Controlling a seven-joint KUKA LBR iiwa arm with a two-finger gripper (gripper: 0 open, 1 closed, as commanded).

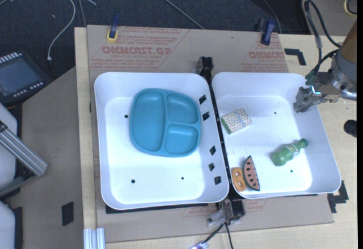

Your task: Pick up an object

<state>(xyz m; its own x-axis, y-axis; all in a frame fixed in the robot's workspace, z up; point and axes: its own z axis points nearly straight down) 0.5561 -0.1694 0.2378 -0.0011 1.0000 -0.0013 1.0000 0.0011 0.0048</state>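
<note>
Cardboard covered the bench under 2 white bins, and in the right bin (317,146) lay my likeliest target, a small green bottle (287,152), near the right wall and well apart from the patterned block (236,121) and the melon slice (251,173). It looked light, stiff and a little slick, lying with its long axis rising toward the upper right, cap end that way, so I judged a hold across its fat body best. My claw (306,96) hung over the bin's upper right corner; whether it stood apart or together I could not tell.

Hand (304,98) over right bin (323,146) far edge; green bottle (286,152), watermelon slice (250,173) inside; blue tray (165,122) left bin
</note>
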